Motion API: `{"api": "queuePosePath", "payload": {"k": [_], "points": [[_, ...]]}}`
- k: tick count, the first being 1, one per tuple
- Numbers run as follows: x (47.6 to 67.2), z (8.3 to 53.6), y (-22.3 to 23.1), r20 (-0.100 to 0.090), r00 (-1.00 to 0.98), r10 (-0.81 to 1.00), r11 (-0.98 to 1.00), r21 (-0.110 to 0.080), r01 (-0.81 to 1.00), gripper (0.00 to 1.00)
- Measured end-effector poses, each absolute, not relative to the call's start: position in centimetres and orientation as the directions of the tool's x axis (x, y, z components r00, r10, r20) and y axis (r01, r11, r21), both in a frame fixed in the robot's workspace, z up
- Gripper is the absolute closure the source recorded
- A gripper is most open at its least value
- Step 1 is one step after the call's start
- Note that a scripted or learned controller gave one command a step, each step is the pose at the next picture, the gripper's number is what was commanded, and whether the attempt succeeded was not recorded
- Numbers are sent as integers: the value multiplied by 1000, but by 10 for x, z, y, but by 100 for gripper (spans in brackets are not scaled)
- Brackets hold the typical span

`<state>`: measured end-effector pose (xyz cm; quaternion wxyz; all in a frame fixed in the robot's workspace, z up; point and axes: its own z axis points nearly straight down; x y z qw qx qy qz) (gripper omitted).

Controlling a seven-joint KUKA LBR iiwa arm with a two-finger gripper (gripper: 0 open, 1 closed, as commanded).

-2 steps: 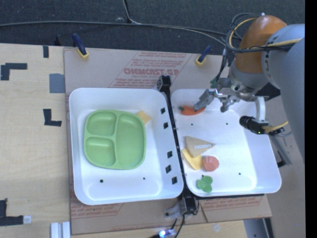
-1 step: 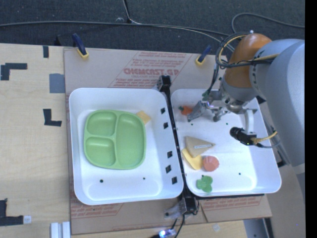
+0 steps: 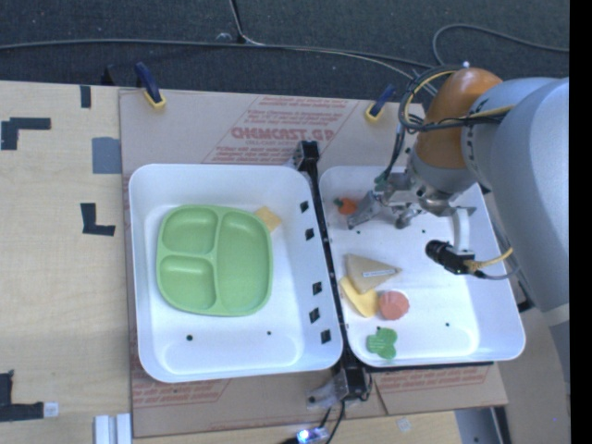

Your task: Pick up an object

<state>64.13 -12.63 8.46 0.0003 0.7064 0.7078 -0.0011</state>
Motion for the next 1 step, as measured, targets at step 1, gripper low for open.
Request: {"api": "queuePosePath", "payload": {"k": [1], "points": [[642, 96, -126, -3, -3, 1000, 3, 2, 1000, 100]]}}
